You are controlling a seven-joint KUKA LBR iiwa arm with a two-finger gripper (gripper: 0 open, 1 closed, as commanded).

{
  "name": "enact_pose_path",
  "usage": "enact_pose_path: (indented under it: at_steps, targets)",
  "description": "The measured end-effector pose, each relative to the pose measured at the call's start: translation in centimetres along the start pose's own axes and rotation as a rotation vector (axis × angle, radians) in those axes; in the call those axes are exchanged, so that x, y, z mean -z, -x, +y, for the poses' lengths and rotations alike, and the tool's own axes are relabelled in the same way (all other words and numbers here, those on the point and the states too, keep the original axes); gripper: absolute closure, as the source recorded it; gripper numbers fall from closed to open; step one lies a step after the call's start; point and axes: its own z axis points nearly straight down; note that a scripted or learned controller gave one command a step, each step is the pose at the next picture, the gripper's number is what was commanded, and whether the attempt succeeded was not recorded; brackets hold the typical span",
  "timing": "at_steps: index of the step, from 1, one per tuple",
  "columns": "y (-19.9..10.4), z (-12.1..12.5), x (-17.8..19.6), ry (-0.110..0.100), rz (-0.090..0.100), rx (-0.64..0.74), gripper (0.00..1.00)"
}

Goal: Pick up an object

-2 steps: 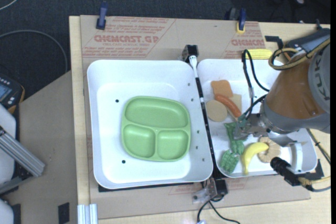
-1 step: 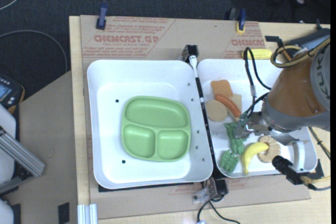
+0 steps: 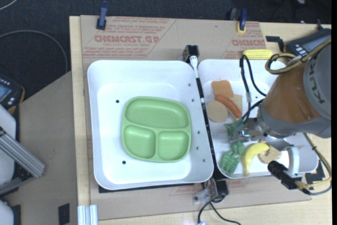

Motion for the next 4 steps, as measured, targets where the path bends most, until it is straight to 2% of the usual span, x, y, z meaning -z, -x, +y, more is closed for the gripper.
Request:
enact_pose_path:
  at_steps: [2, 3, 4]
  targets:
    - [0.1, 0.2, 2.3, 0.009, -0.004, -0.002, 1.0]
    - [0.0, 0.1, 0.1, 0.004, -0.004, -0.001, 1.0]
    - [0.0, 0.0, 0.1, 0.004, -0.005, -0.002, 1.0]
